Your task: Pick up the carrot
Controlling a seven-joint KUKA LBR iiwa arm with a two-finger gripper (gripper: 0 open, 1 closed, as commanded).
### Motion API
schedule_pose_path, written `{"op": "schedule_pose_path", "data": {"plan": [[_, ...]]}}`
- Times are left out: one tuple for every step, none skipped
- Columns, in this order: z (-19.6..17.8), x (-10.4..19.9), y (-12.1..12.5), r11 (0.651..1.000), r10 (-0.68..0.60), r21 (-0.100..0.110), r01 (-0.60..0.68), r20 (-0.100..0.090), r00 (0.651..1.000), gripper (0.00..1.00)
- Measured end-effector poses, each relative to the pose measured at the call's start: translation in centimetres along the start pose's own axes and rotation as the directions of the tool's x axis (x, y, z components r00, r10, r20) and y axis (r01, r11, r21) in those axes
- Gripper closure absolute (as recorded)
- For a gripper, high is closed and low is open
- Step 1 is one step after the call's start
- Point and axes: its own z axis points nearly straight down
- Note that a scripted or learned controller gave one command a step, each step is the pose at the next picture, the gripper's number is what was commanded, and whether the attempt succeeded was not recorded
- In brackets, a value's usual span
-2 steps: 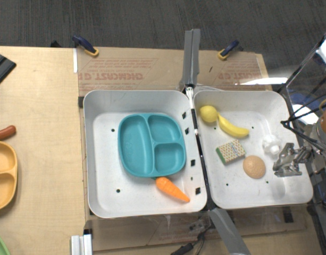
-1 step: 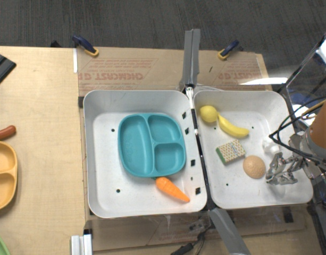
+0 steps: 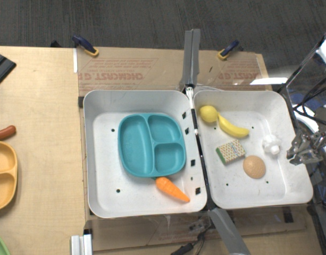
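An orange carrot point(image 3: 172, 189) lies in the left bin point(image 3: 101, 158), near its front edge, just below the teal divided plate point(image 3: 152, 144). It points from upper left to lower right and touches nothing else. My gripper point(image 3: 303, 151) hangs at the right rim of the right bin point(image 3: 290, 187), far to the right of the carrot. Its metal parts are small and cluttered against the bin wall.
The right bin holds a lemon point(image 3: 208, 113), a banana point(image 3: 233, 127), a small green and tan box point(image 3: 231, 151), a brown egg-shaped object point(image 3: 254, 167) and a white lump point(image 3: 271, 145). An orange tray point(image 3: 2, 177) and a sausage point(image 3: 4, 132) lie on the bench at left.
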Motion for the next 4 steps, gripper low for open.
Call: {"op": "schedule_pose_path", "data": {"plan": [[0.6, -4.2, 8.3, 0.999, -0.032, -0.001, 0.032, -0.002, 0.999, 1.00], [-3.9, -2.7, 1.0, 1.000, 0.001, 0.001, -0.001, 0.000, 1.000, 1.00], [7.1, -1.3, -0.3, 0.988, -0.153, -0.002, 0.153, -0.002, 0.988, 1.00], [11.7, -1.2, 3.3, 0.870, -0.492, -0.004, 0.492, -0.001, 0.870, 1.00]]}}
